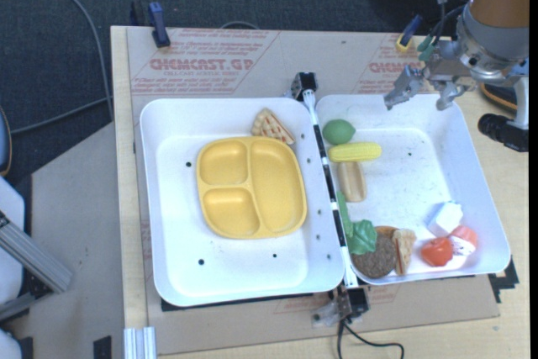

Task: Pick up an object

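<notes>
My gripper (423, 91) hangs over the far rim of the right bin (471, 172), its two fingers spread apart with nothing between them. Below it in that bin lie a green ball (339, 131), a yellow corn cob (355, 152) and a tan bun (351, 182). Near the bin's front sit a green leafy piece (361, 235), a brown patty (376, 257), a bread slice (404, 249), a red tomato-like piece (438, 251) and a white and blue block (445, 217).
The left bin (168, 240) holds a yellow divided plate (250, 186) and a waffle piece (272, 127) at its far edge. A black clip (303, 83) joins the bins at the back. Cardboard lies under both bins.
</notes>
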Available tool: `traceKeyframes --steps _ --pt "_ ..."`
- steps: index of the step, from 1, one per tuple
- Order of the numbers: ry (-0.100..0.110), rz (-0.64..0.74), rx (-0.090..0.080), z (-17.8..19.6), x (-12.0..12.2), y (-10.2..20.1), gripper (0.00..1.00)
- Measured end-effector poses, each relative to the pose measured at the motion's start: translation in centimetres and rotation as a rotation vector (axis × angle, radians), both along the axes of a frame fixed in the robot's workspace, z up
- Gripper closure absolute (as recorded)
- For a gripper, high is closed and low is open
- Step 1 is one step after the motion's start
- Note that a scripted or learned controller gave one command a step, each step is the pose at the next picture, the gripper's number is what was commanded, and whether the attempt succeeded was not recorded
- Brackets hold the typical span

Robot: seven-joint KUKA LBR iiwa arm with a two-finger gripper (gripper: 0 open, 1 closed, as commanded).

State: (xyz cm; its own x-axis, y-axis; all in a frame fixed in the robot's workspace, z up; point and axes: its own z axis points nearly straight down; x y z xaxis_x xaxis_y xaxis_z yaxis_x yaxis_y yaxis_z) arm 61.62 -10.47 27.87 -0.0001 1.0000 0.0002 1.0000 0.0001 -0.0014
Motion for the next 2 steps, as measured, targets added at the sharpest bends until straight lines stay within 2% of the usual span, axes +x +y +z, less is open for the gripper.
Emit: traceKeyframes --steps 1,2 --pt "0.001 0.001 0.000 -9.5 1.8 2.9 0.00" --pt "-0.009 0.001 0.001 -17.3 3.6 1.4 0.00"
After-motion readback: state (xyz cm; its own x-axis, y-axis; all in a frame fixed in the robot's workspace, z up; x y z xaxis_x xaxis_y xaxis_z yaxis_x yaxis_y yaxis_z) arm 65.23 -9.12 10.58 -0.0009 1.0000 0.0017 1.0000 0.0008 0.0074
